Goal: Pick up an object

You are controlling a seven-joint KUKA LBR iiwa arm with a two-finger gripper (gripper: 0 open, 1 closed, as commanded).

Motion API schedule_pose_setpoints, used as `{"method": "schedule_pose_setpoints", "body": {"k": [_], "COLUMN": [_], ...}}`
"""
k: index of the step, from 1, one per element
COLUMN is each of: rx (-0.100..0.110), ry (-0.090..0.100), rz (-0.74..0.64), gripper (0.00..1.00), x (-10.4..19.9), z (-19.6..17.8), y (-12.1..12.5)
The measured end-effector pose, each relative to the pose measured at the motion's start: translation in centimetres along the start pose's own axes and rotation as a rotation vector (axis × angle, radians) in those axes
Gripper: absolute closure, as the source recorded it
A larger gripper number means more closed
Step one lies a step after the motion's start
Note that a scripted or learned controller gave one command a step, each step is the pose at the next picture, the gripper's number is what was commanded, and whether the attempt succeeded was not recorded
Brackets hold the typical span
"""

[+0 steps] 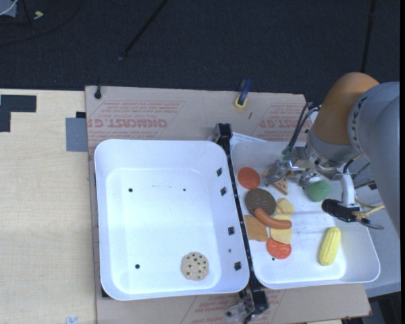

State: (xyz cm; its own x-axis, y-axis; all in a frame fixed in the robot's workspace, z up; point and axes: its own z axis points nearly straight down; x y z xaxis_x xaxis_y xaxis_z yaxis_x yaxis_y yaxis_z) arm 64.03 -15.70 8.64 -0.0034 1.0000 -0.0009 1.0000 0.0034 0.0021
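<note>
Right-hand white bin [354, 265] holds the pile: a round orange-red disc [249, 177] at the top, a dark brown round patty [260, 200] just below, a red sausage [273, 219] lying across tan slices [255, 229], a green ball [318, 190], a yellow corn cob [329, 245] set apart. Left-hand white bin [108, 214]: one speckled round cookie [194, 266], lying flat near the front.

Two bins are set side by side on the bench. In the left bin [121, 174] a single cookie [194, 266] lies near the front wall. In the right bin [364, 272] a cluster of food items [264, 214] is gathered against the left wall; a corn cob [329, 245] lies apart, toward the front right. The gripper [282, 173] is positioned over the rear of the cluster.
</note>
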Motion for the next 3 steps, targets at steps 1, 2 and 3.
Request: {"method": "schedule_pose_setpoints", "body": {"k": [1,2,3], "rx": [0.005,0.001,0.006], "ry": [0.002,0.002,0.002], "rz": [0.001,0.002,0.005], "gripper": [1.0,1.0,1.0], "x": [0.0,3.3,2.5], "z": [-1.1,-5.6,0.1], "y": [-0.3,0.4,-2.4]}}
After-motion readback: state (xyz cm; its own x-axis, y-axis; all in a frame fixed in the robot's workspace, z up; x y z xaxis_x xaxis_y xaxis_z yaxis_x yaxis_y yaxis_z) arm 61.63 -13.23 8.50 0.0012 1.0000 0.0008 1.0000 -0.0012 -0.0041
